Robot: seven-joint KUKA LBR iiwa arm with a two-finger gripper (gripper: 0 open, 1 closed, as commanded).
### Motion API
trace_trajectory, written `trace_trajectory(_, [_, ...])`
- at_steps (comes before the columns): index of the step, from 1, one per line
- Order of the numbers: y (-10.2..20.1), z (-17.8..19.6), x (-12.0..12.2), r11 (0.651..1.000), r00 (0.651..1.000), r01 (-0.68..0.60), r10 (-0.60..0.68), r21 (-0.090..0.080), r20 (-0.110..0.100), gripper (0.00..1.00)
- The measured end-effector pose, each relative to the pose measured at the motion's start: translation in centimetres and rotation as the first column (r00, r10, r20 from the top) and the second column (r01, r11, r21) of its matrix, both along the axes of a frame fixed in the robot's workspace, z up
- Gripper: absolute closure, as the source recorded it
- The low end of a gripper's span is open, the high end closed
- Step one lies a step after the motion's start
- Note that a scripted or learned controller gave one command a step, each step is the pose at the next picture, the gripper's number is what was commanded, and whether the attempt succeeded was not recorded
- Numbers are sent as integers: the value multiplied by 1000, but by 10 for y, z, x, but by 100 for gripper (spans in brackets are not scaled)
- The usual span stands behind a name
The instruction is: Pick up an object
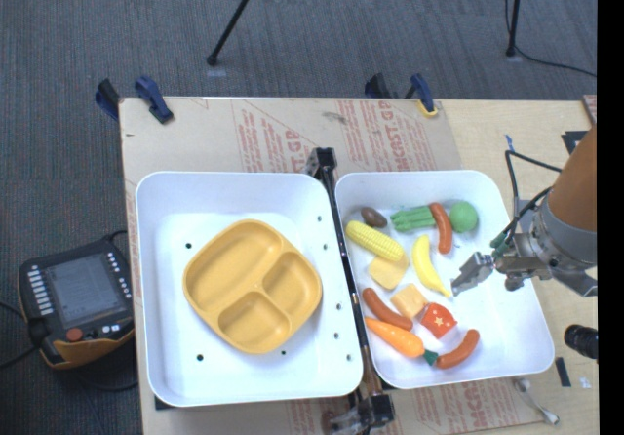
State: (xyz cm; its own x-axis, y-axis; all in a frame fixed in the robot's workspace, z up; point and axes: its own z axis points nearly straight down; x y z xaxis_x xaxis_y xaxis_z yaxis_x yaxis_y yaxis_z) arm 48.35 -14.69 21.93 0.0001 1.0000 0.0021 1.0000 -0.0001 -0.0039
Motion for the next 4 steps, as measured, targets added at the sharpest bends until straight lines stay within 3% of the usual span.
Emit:
trace_trajectory(1, [-2,-83,57,991,991,133,-133,0,0,0])
trace_trajectory(2, [19,-132,80,990,990,-144,144,1,0,0])
trace_trajectory(3, [19,-122,80,990,990,-140,140,2,0,100])
trace_trajectory(4, [83,4,103,882,882,-471,471,-2,5,100])
